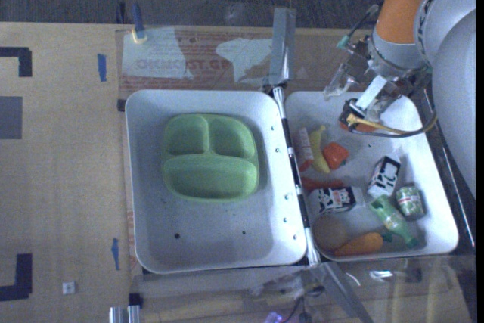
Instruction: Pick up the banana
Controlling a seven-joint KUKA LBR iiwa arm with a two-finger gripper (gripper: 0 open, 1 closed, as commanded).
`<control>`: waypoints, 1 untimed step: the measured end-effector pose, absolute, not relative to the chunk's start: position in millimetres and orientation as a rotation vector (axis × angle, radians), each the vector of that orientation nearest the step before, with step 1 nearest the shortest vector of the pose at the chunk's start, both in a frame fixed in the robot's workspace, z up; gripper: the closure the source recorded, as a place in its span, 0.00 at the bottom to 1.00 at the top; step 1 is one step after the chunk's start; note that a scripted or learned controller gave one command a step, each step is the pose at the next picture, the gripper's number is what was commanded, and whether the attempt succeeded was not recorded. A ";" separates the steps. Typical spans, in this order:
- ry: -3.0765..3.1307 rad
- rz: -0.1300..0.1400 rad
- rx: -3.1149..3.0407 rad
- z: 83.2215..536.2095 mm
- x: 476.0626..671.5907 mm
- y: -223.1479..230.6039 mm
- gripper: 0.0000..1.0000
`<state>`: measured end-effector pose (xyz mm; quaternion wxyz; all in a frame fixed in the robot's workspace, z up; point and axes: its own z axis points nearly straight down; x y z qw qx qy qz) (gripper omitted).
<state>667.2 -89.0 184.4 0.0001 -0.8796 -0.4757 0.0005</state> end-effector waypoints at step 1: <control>-1.695 0.004 -2.641 184.3 661.0 -14.8 0.00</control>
